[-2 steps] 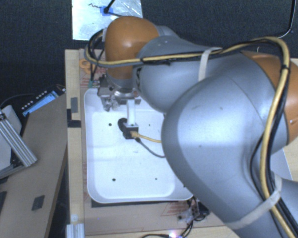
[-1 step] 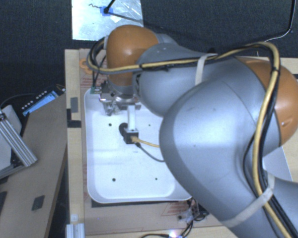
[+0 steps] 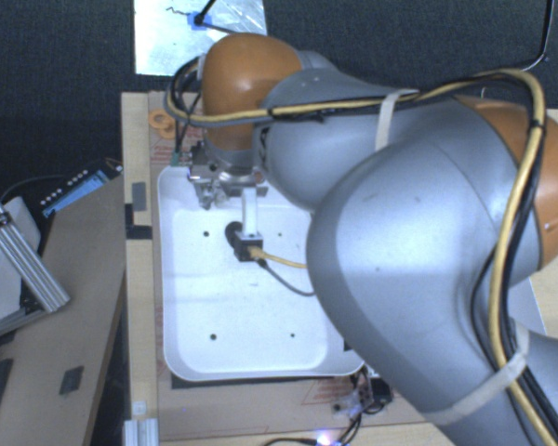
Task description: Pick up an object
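Since I honestly can't tell how the gripper (image 3: pixel 225 196) is set, I'd center it over something in the bin (image 3: pixel 191 342) before dropping straight down.

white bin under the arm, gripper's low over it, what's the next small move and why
Probably a short lift and a shift to another spot. The gripper hangs over the far end of the white bin, and the bin floor that shows around it is bare white with a few small dark dots. Nothing graspable appears beneath it. The big grey arm covers the bench's right side, so anything there is hidden.
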